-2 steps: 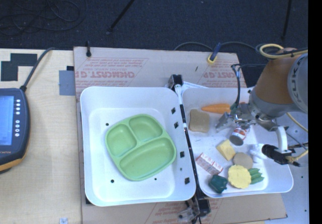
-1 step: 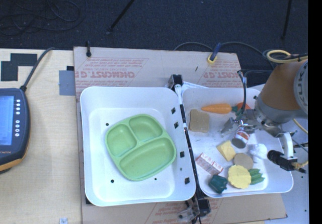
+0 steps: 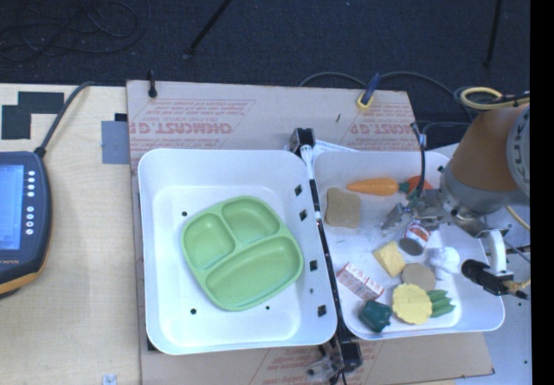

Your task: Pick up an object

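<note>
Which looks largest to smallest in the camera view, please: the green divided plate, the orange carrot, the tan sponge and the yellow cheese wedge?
1. green divided plate, by far
2. tan sponge
3. orange carrot, longer but thinner, so close to the sponge
4. yellow cheese wedge

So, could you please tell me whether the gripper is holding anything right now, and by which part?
It cannot be told: the gripper is low in the right bin near the carrot.
</note>
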Controlling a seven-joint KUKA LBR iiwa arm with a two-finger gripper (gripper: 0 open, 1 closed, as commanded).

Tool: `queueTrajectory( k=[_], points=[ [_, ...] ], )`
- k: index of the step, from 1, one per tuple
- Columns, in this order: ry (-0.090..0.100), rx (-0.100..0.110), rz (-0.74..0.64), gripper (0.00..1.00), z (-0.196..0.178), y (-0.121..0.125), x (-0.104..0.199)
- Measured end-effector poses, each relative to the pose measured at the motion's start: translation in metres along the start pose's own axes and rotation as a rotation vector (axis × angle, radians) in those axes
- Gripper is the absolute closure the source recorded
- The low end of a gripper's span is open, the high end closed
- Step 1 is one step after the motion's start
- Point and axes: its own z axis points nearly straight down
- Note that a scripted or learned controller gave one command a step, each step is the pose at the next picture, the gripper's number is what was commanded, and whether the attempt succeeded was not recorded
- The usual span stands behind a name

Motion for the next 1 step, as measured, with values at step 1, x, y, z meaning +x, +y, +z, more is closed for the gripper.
queueTrajectory(
  k=[1],
  points=[
    [0.011, 0.031, 0.002, 0.0, 0.0136, -0.0148, -0.003]
  ],
)
